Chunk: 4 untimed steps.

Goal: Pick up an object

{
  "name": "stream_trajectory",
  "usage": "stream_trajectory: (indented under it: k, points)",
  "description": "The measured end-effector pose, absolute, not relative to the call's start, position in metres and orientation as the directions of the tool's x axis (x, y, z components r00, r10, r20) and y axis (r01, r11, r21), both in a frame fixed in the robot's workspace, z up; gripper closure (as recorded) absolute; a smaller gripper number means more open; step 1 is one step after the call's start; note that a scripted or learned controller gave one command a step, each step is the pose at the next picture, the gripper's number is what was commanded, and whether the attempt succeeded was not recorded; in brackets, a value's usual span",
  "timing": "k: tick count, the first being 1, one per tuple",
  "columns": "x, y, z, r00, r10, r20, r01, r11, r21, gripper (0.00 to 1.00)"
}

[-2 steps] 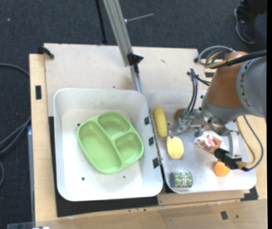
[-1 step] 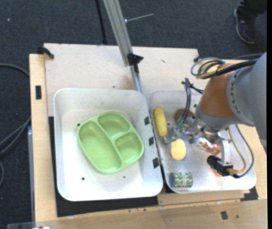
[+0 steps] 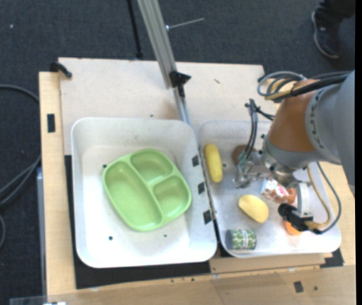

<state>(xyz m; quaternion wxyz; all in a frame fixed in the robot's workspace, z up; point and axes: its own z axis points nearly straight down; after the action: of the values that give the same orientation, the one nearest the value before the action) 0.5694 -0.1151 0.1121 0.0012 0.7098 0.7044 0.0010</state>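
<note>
The right bin holds several objects. A yellow corn cob lies by its left wall. A yellow lemon-like piece sits in the middle, and a small green can lies on its side at the front edge. A brown round object shows partly behind the gripper. My gripper hangs low over the bin's middle, between the corn cob and the lemon-like piece, just in front of the brown object. A red-and-white item lies under the wrist, partly hidden.
A green divided plate lies in the left bin. An orange piece sits at the right bin's front right. A slanted metal post rises behind the bins. The arm's orange band covers the right bin's back right.
</note>
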Motion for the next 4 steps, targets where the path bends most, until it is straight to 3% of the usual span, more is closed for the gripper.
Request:
stream_trajectory:
  k: [3, 4]
  points:
    - [0.575, -0.117, 0.29, -0.004, 1.0, -0.002, 1.0, 0.004, 0.007, 1.0]
    - [0.583, -0.077, 0.286, -0.005, 1.0, -0.001, 1.0, 0.005, 0.002, 1.0]
